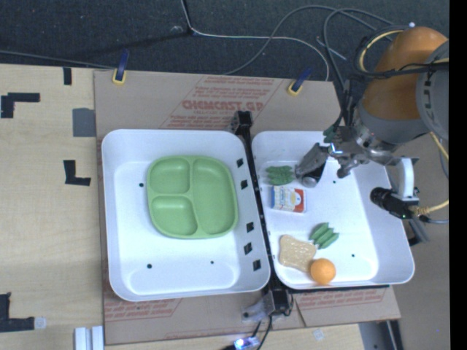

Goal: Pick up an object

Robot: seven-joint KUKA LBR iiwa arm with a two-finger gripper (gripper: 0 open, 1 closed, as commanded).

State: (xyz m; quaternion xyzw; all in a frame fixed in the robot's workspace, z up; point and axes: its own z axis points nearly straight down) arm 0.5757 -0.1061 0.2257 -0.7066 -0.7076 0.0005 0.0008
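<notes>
The right bin [379, 217] holds several small items: a green leafy piece [279, 173] at its upper left, a small white carton with red and blue print [287, 198], a green pea pod [324, 235], a slice of bread [295, 252] and an orange [322, 270]. My gripper [326, 163] hangs over the upper part of this bin, just right of the green leafy piece. Its fingers are spread apart and nothing sits between them.
The left bin [124, 195] holds a green divided plate [193, 196]. A black clamp [243, 121] and divider run between the bins. Cables trail across the dark background behind the bench. Cardboard lies under both bins.
</notes>
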